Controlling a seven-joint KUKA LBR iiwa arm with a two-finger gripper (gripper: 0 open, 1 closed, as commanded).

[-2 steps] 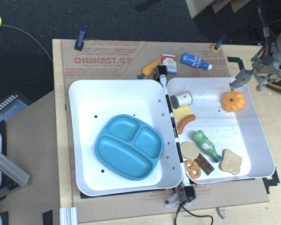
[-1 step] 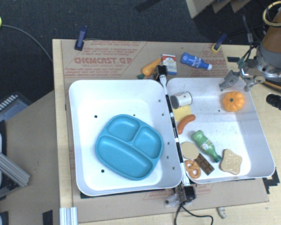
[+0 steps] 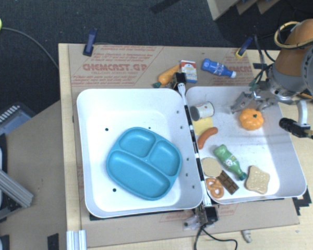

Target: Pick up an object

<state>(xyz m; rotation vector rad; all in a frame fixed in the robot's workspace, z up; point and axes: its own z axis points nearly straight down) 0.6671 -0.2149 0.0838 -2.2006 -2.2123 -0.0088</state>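
My gripper [image 3: 249, 101] hangs over the far right part of the right bin [image 3: 289, 155], with its fingers spread open and nothing between them. A small orange pumpkin [image 3: 251, 119] lies just in front of the fingertips, apart from them. The right bin also holds a white can [image 3: 203, 110], a yellow cheese slice [image 3: 202, 125], a sausage [image 3: 207, 134], a green bottle [image 3: 229, 161], a round cracker [image 3: 211, 165], a pretzel [image 3: 215, 187], a brown bar [image 3: 228, 182] and a piece of toast [image 3: 257, 179].
A blue divided plate [image 3: 143, 162] lies in the left bin [image 3: 94, 113]. Behind the bins on the bench lie a carrot [image 3: 169, 75], a small carton [image 3: 188, 71] and a blue bottle [image 3: 218, 68]. The divider between the bins runs down the middle.
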